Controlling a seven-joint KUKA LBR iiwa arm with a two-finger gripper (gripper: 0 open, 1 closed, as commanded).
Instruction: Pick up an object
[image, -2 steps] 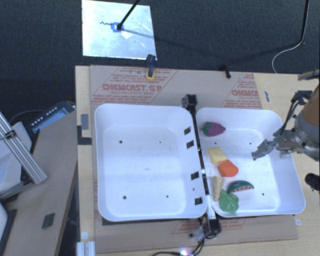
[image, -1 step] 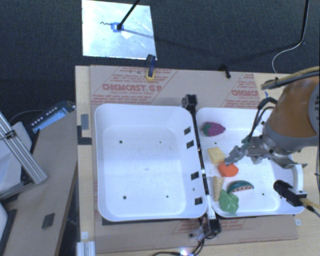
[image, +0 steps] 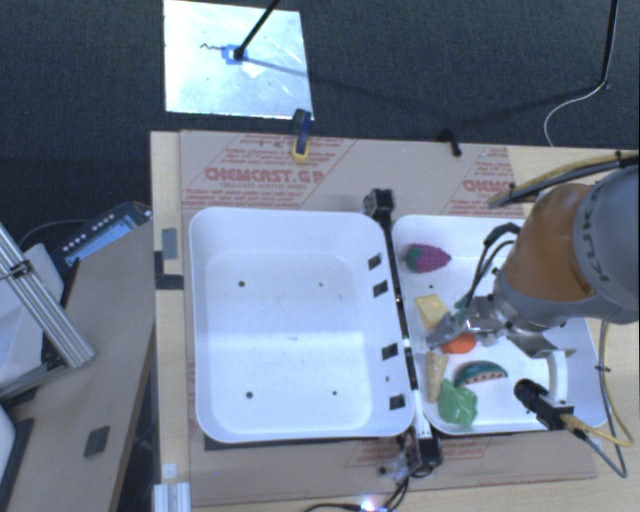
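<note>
Green toy sits lower right, crowding a watermelon slice and orange piece beneath the hand, whose opening cannot be told; clutter may cause a misgrasp.

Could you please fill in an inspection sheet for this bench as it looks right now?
Surface: two white bins side by side on a board; left bin, right bin.
Job's things: all in the right bin: purple piece, yellow block, orange piece, watermelon slice, green piece, pale cone.
Clutter: yellow clip on the board's far edge.
Grippers: gripper low over the orange piece; grip not readable.
Cables: white cable on the floor.
Surroundings: dark carpet, shiny sheet.
</note>
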